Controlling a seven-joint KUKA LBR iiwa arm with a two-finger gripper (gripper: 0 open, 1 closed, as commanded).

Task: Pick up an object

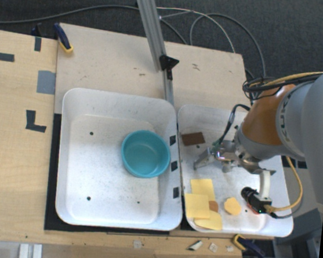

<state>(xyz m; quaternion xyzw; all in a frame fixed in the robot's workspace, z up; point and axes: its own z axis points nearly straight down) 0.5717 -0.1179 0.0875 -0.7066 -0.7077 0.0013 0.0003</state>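
My gripper (214, 163) hangs low over the middle of the right bin (266, 227), open, with bare bin floor between its fingers. A brown block (193, 139) lies just up and left of it. Below it lie yellow flat pieces (203, 187), a small brown piece (214, 206) and a rounded yellow-orange piece (232, 206). A teal bowl (145, 153) sits upright in the left bin (78, 144), near its right side.
The divider between the two bins (175, 156) runs just left of the gripper. A slanted metal pole (156, 31) stands behind the bins. Cables (221, 22) trail across the back. The arm's grey body (301, 131) covers the right bin's far right.
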